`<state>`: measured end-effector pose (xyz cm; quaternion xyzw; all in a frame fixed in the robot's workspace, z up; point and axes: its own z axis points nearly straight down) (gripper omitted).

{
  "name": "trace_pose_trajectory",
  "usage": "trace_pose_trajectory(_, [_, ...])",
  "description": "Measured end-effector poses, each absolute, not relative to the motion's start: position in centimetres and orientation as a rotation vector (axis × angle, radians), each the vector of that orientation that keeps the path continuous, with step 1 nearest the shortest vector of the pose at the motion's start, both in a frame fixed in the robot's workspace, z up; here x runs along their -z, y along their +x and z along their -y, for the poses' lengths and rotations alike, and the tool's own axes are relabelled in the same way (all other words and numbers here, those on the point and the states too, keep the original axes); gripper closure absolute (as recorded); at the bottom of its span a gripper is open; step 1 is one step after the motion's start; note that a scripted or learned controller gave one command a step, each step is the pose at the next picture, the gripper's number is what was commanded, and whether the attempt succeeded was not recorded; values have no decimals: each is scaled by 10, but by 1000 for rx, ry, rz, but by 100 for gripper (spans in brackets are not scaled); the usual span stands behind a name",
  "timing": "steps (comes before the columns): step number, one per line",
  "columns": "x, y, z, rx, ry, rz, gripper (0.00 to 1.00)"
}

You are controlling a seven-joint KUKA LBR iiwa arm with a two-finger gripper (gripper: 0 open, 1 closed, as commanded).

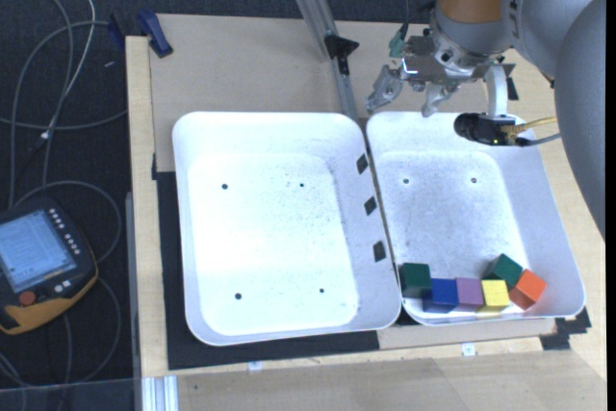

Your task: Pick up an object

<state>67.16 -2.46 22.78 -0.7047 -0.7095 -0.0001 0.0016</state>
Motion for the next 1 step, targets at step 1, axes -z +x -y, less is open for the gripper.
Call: trace_pose_trajectory(1, [-198,678,-29,-3,-2211,2224,0])
